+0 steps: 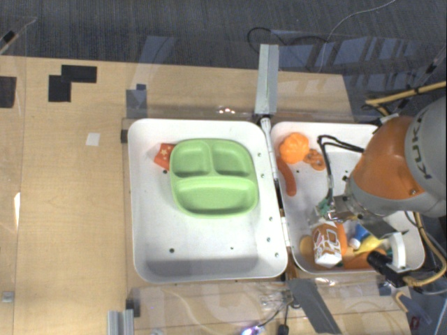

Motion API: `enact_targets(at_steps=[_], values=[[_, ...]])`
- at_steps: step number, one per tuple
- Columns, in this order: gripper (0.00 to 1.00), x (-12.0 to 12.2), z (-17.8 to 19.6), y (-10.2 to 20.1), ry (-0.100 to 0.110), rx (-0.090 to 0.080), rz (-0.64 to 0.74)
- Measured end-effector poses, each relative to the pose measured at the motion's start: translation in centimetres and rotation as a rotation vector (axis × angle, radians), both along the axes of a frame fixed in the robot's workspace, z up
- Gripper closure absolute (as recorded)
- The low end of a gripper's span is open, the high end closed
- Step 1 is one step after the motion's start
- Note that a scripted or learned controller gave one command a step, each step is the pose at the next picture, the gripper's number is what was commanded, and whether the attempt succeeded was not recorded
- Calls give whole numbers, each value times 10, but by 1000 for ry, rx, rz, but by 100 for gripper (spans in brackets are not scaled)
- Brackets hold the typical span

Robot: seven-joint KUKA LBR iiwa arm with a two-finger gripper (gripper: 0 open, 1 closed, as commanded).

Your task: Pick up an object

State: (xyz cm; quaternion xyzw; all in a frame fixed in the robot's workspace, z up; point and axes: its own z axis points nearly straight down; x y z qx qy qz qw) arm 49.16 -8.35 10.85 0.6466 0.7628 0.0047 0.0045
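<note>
Camera view: grey-orange arm [391, 169] bent down over right white bin [349, 132], gripper [334, 213] above white-orange can [328, 245]; grip state unclear.

1. A rounded grey arm casing [431, 145] bears dark lettering on its side.
2. A broad glossy orange band [385, 162] wraps it above the wrist.
3. A thin black cable [335, 144] loops beside the band.

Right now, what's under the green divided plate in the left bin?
A red-orange object pokes out from under the green divided plate's left edge. How far it extends beneath is covered. Elsewhere, the white left bin floor.
</note>
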Motion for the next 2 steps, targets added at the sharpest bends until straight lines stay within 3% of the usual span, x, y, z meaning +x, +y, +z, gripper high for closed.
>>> enact_targets(at_steps=[1,2], values=[[100,-4,76,35,9,-1,-29],[100,19,-17,-14,-4,-4,-136]])
